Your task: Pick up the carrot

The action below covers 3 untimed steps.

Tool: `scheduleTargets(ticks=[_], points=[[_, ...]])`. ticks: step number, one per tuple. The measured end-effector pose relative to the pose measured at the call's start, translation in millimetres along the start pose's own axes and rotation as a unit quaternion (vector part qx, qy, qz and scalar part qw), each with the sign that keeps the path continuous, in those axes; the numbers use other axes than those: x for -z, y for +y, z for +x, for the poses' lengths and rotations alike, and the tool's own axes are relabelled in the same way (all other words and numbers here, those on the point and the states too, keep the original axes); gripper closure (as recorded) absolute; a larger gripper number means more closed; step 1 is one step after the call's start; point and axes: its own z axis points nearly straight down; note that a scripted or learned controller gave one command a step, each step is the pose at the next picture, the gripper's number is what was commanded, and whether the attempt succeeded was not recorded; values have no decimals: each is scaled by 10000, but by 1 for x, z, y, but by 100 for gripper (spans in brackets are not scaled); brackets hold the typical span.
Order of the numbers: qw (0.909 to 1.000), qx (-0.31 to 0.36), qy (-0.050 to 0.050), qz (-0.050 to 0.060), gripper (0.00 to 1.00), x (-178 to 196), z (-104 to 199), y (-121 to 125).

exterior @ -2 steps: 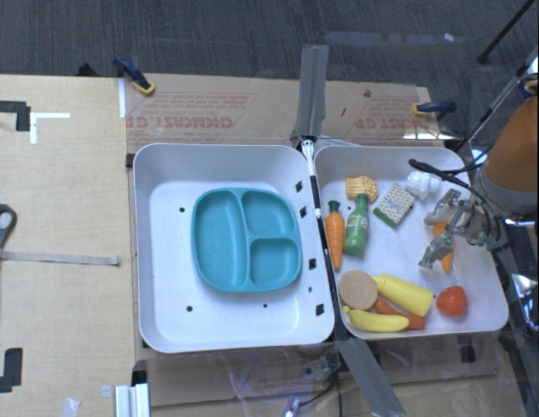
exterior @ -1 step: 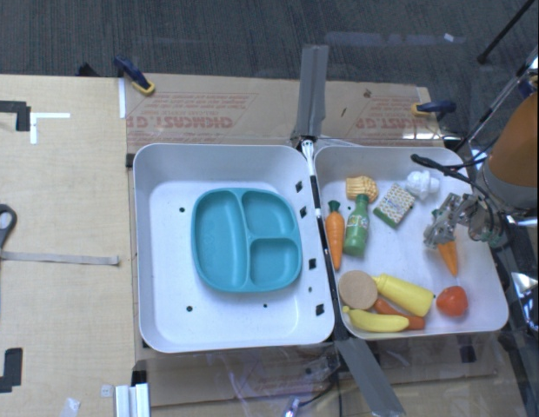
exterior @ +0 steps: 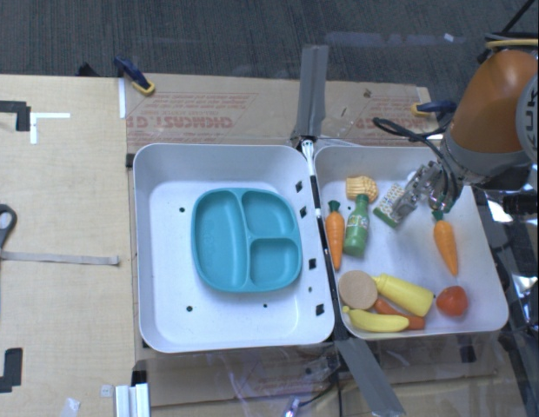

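An orange carrot (exterior: 446, 246) with a green top hangs tip-down at the right side of the right bin (exterior: 478, 320). My gripper (exterior: 440, 203) is straight above it and shut on its leafy end. A second carrot (exterior: 335, 235) lies along the same bin's left wall, beside a green bottle (exterior: 356, 224). The arm, with its orange band (exterior: 491, 102), reaches in from the upper right.
The right bin also holds a corn cob (exterior: 362, 185), a small pale pack (exterior: 391, 205), a tomato (exterior: 452, 301), a yellow bottle (exterior: 404, 294), a banana (exterior: 378, 321) and a round cookie (exterior: 358, 290). A teal divided plate (exterior: 248, 240) sits in the left bin (exterior: 156, 320).
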Motion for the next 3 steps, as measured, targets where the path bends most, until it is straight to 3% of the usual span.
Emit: scheduleTargets(ticks=[1,2,3], points=[[9648,2630,8,0,100,-46,-24,-64],[9648,2628,7,-2,0,-46,-24,-64],[9650,2622,-24,-6,100,-35,-25,-63]])
